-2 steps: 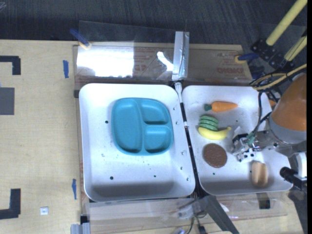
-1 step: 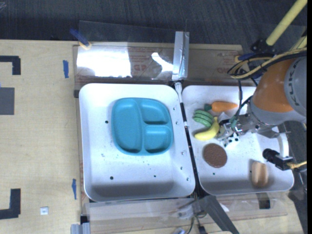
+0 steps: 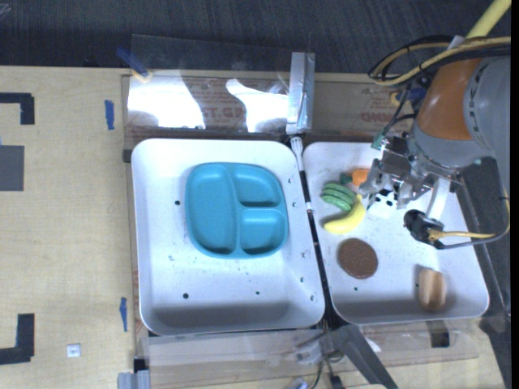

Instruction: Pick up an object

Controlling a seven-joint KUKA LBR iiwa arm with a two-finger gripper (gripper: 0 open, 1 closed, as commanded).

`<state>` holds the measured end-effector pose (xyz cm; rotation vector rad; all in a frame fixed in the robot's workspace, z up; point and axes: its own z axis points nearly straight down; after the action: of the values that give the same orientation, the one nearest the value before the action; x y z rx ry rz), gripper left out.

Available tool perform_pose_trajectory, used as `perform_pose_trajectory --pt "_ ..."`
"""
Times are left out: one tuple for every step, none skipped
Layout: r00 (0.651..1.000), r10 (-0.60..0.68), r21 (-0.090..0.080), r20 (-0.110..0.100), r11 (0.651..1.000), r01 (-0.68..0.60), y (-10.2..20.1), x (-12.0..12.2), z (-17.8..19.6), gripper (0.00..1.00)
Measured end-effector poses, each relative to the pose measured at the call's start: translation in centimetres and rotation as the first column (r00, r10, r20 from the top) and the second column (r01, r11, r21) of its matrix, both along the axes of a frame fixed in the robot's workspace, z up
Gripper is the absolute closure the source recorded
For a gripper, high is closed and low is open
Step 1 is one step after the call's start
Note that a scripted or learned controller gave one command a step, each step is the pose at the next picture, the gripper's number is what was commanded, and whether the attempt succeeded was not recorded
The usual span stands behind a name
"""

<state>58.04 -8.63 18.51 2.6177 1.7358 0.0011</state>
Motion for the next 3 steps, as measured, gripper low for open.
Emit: perform_pose_trajectory --pt "0.967 0.253 0.003 -0.003 0.967 -0.253 0.1 -3.8 0.0 1.00" --pt "0.967 0.253 0.002 -0.003 0.967 -0.253 0.1 -3.8 0.0 0.00" --pt "0.916 0.402 0.003 -0.003 0.916 -0.402 4.7 -7.7 -0.1 0.00"
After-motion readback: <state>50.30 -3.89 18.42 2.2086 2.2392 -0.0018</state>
